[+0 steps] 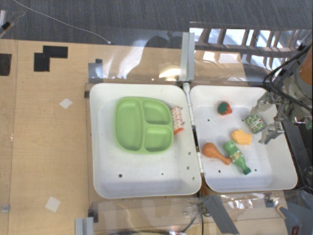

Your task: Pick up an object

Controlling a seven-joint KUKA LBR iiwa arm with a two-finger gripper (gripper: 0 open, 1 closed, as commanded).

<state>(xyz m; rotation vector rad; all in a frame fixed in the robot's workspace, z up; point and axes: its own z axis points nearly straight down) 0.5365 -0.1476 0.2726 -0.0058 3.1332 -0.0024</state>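
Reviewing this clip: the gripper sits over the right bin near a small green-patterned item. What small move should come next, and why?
Probably a short descent, centred on the green-patterned item. The gripper hangs at the right bin's right side with that item between its fingers, though whether they grip it is unclear. The yellow piece lies just beside it, so keeping centred should avoid nudging that.

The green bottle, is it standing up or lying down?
Lying down. The green bottle lies flat on the right bin's floor, its length slanting beside the drumstick.

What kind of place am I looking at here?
Likely a robot test lab: a bench holds two white bins, toy food like a chicken leg and bottle, and a gripper reaching in.
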